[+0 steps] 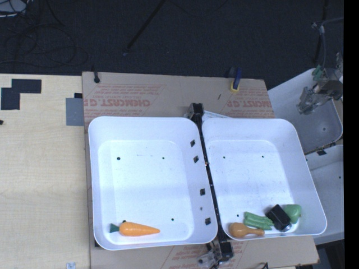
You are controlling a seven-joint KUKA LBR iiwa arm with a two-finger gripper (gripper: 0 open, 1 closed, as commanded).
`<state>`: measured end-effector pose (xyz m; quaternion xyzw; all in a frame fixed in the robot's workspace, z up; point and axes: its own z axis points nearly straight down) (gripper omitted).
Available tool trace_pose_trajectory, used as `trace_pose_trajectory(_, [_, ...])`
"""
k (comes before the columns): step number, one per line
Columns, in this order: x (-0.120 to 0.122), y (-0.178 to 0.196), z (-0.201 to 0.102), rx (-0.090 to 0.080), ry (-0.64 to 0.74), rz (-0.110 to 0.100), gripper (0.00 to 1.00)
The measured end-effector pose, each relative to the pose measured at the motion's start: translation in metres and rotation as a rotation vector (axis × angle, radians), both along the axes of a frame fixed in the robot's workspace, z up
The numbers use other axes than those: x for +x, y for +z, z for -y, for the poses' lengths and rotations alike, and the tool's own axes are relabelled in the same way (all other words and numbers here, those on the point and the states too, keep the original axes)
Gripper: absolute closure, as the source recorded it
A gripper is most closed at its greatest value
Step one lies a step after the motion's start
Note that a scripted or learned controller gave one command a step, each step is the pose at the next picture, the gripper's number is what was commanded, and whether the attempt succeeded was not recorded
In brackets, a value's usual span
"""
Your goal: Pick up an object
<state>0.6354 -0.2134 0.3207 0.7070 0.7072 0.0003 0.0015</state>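
Two shallow white plastic bins sit side by side on a brown cardboard sheet (pixel 168 97) printed with red lettering. The left bin (pixel 101 150) and the right bin (pixel 303 150) meet along a dark seam with small black clips (pixel 196 159) spaced down it. In the left bin, an orange toy carrot with a green stub at its blunt end (pixel 138 229) lies flat near the near left corner, its tip pointing right, well apart from everything else. The other objects are clustered in the near right corner of the right bin. A tan-orange pear-shaped toy (pixel 244 230) lies against the near wall. A bright green pod-like toy (pixel 258 221) lies just beside it, on its far right side. A small black block (pixel 279 217) sits tilted at the pod's right end. A rounded green piece (pixel 293 210) is just to the right of the block, against the bin's right wall. At the far edge of the cardboard there is a blue and yellow clamp (pixel 235 80). Past the right bin's far right corner, well apart from all the toys, the grey metal gripper (pixel 315 98) hangs over a pale grey surface (pixel 325 128). At this size and blur I cannot tell whether it is spread or pressed together, and nothing can be seen gripped in it.
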Motion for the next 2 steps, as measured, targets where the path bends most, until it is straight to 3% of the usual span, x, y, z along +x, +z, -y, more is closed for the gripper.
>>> trace_pose_trajectory(1, [-0.025,0.040,-0.073,0.004,0.006,-0.001,1.00])
trace_pose_trajectory(2, [0.009,-0.012,-0.033,0.000,-0.002,-0.007,1.00])
